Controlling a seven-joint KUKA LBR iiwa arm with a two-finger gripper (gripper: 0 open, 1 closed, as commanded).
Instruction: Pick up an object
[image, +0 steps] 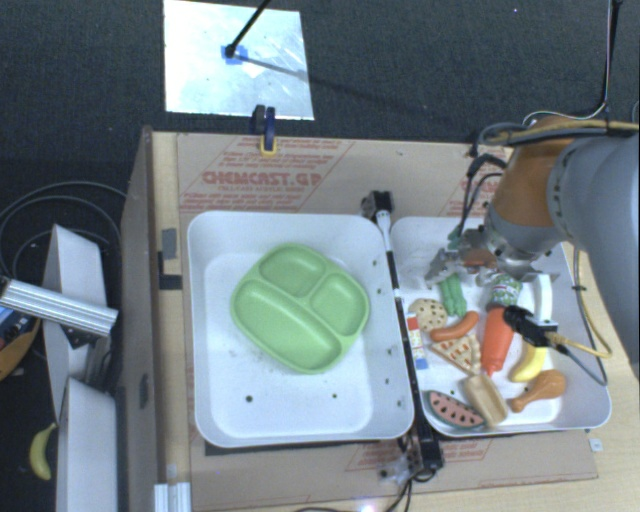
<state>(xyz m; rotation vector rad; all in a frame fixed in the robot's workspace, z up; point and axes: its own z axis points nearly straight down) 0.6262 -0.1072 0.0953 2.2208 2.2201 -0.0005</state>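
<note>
Watermelon slice (452, 410) sits at the near rim of the right bin (590, 400), well below the jaws (462, 262). Just under them lies a green pickle-like piece (454, 294), its long axis running roughly toward me and away. Carrot (496, 340) and sausage (455, 326) lie near, lower right. Whether the jaws stand wide or narrow, I cannot tell.

Dark carpet floor (420, 70), brown bench top (300, 170), shiny metal sheet (238, 58)

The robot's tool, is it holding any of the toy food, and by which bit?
It cannot be told. The tool sits low in the right white bin, just above the green toy vegetable, but any hold is hidden.
</note>
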